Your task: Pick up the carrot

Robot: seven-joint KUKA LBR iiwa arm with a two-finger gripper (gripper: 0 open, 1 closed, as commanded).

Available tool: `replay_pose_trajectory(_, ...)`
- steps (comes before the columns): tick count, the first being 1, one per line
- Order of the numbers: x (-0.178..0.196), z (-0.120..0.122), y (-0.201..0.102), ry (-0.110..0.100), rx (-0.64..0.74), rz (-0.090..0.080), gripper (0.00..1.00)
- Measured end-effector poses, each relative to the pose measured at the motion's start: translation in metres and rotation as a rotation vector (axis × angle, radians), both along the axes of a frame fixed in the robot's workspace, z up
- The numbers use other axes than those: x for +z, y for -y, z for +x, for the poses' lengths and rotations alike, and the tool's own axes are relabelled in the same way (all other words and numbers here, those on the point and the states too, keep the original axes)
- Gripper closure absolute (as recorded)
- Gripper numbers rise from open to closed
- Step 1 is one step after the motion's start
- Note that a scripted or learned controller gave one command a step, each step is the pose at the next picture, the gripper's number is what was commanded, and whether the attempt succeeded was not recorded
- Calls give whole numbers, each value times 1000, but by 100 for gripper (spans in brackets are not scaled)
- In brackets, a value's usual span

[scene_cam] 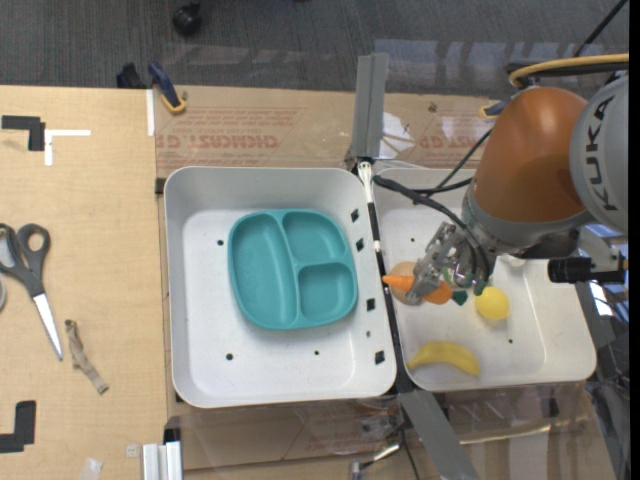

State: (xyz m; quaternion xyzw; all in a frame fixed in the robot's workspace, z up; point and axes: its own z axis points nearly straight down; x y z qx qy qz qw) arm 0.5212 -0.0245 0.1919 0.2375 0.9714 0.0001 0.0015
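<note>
Nearest lies a banana (446,359); beyond it the pincer (437,280) is down on the carrot (412,286), fingers clenched around it.

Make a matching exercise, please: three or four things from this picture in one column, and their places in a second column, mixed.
Things:
1. teal divided plastic plate
2. yellow curved banana
3. grey metal scissors
4. orange carrot

Places:
A. on the wooden bench, left of both bins
B. in the left white bin
C. under the gripper, right bin
D. near the front wall of the right bin

Pairs: 1-B, 2-D, 3-A, 4-C
</note>
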Motion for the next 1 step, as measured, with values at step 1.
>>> replay_pose_trajectory(1,10,-25,-5,-2,-312,0,100)
